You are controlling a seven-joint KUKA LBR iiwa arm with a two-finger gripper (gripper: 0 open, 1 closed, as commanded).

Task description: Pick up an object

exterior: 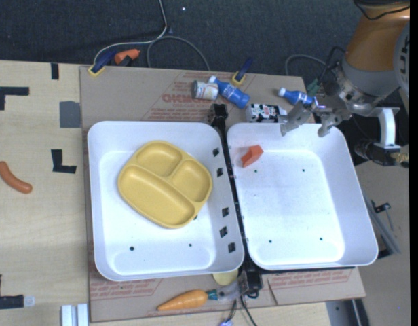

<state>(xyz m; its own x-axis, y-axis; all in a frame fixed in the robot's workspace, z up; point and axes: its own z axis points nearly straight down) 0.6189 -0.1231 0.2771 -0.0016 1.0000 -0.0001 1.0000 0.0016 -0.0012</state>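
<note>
1. My two-finger gripper (309, 121) hangs over the far edge of the right shallow white bin (351, 182), near its far right corner.
2. My two grey fingers (294, 119) stand spread well apart, with nothing between them.
3. A small orange block (252, 155) lies in the right bin near its far left corner, well apart from my fingers.
4. A yellow plastic divided plate (165, 183) rests in the left shallow white bin (104, 202).
5. Beyond the bins, a blue and white bottle (226, 90) lies on the cardboard sheet (127, 94).
6. A toy carrot (184, 300) lies in front of the bins, and an orange toy sausage (13, 177) lies on the wooden bench (32, 236) far to the left.
</note>
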